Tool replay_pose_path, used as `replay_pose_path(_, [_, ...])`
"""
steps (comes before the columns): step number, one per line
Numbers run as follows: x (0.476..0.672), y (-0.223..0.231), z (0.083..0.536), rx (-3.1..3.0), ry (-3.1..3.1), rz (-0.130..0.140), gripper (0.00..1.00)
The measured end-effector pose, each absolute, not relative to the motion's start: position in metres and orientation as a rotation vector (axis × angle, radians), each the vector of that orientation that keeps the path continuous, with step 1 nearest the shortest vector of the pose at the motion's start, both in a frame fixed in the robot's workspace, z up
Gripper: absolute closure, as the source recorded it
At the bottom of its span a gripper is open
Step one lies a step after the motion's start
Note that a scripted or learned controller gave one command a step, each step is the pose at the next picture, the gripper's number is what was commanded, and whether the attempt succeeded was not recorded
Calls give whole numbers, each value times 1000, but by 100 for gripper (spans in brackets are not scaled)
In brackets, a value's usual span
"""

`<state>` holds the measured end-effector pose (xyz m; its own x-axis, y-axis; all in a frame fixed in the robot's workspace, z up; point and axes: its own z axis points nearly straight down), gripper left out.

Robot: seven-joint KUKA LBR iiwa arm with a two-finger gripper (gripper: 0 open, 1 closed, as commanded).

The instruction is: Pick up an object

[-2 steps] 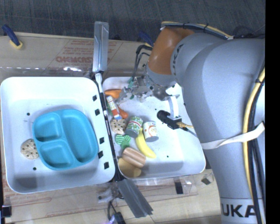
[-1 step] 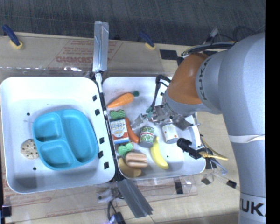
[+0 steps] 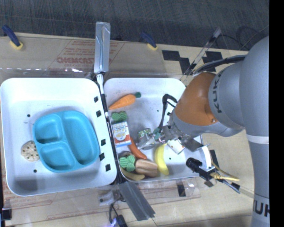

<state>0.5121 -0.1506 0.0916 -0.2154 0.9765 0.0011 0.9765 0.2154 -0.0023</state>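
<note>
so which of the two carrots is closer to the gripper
The smaller carrot lying low in the right bin, just left of the gripper and the banana. The bigger carrot with the green top lies farther up.

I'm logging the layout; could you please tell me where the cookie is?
The round speckled cookie lies in the left white bin, near its left wall, touching the left edge of the blue sectioned plastic tray.

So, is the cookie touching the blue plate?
Touching, it seems. In the camera view, the cookie lies against the left rim of the blue plate, with no gap visible.
</note>
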Motion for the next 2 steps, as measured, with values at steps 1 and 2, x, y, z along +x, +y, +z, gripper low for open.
replay_pose_path(1, [556,-172,172,-1648,-2679,-1,0])
replay_pose_path(2, [542,-148,108,-1475,-2794,-28,0])
